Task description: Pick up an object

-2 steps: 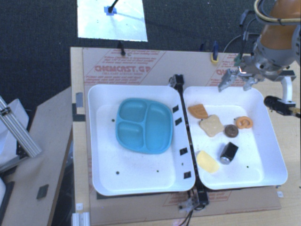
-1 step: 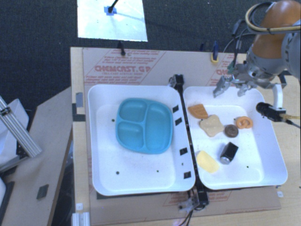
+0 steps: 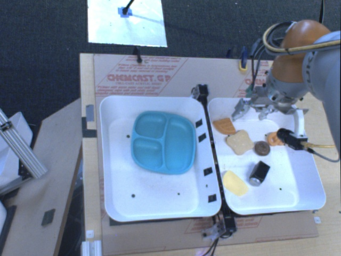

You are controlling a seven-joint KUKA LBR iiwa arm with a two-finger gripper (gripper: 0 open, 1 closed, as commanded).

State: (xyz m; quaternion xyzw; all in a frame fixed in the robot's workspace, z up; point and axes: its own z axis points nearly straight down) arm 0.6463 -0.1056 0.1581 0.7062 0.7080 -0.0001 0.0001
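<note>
Dark carpet floor [image 3: 42, 36], wooden bench [image 3: 58, 143]

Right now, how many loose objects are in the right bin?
5, maybe more under the arm: an orange wedge near the divider, a tan slice below it, a brown disc, a black can, and a yellow piece nearest the front.

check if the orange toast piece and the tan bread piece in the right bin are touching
Cannot tell. In the camera view the orange toast piece meets the tan bread piece corner to corner, with no plain gap or overlap.
</note>
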